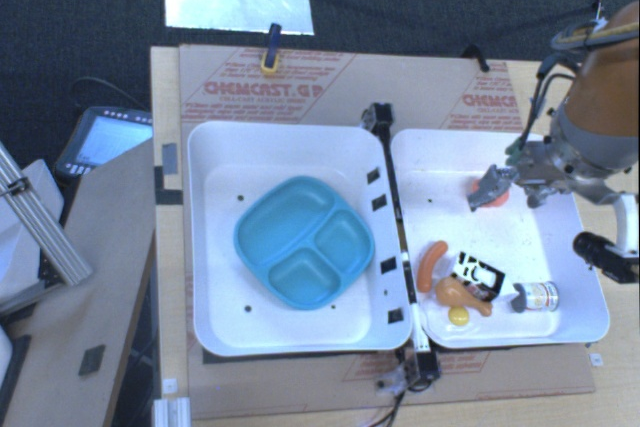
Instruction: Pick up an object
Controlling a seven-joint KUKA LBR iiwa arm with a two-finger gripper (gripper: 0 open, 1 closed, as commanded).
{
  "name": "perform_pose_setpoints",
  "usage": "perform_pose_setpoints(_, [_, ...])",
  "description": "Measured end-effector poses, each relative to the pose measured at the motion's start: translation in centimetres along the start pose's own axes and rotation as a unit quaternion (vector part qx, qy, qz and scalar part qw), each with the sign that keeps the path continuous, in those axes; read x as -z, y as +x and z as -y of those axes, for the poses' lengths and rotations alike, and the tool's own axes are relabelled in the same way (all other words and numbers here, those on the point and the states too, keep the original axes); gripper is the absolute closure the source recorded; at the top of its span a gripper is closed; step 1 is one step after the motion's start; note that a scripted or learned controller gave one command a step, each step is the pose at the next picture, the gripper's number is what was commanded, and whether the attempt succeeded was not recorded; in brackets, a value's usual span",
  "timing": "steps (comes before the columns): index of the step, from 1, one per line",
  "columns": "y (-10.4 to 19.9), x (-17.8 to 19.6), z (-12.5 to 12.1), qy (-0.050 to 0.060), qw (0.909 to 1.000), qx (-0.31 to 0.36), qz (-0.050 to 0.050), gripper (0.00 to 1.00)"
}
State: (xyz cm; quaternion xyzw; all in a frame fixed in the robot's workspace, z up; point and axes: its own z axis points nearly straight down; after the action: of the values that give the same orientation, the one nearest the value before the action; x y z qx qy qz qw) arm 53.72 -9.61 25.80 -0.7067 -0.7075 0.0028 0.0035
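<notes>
My gripper (491,186) reaches in from the right and hangs over the upper middle of the right bin (572,327). Directly beneath its tip lies a small orange-red object (498,200), partly hidden by it; I cannot tell whether they touch. Toward the bin's front lie an orange sausage-shaped piece (431,265), a black-and-white item (479,272), a tan drumstick-like piece (463,295), a small yellow piece (458,316) and a small can (537,296) on its side.
The left bin (215,165) holds a blue divided plate (303,241). A black divider strip (390,215) runs between the bins. The arm's orange band (605,85) and grey wrist stand over the right bin's far right edge. A tablet (100,143) lies left of the bench.
</notes>
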Motion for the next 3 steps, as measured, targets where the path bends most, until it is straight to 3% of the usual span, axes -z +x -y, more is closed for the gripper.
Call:
perform_pose_setpoints(1, [0.0, 0.5, -0.2, -0.005, 1.0000, 0.001, 0.001, 0.00])
perform_pose_setpoints(3, [0.5, -9.9, -0.6, -0.003, 1.0000, 0.000, 0.000, 0.00])
